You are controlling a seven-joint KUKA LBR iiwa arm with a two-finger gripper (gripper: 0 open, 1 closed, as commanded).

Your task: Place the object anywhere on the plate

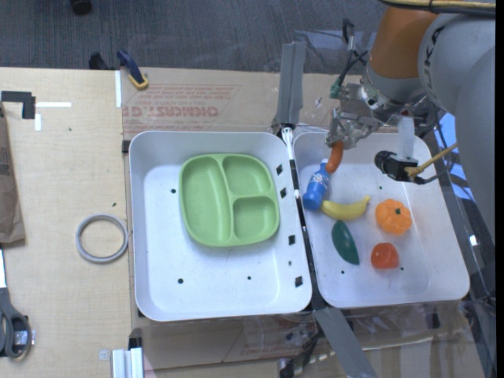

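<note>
We see the grey arm (465, 61) with its orange band reaching in from the right over the far edge of the right bin (441, 282). The left bin (157, 290) holds the green divided plate (230, 199), which lies flat towards its far side. In the right bin a yellow banana (345, 208) lies just beside a blue bottle (316, 189) near the bin's left wall; near to them sit a dark green vegetable (344, 242), an orange pumpkin-like piece (393, 216) and a red tomato-like piece (384, 255). The gripper (340, 136) hangs over the far left corner of the right bin, its fingers closed on a small orange carrot-like object (335, 158) that dangles just above the bottle. A grey tape ring (102, 237) lies on the bench left of the bins.
</note>
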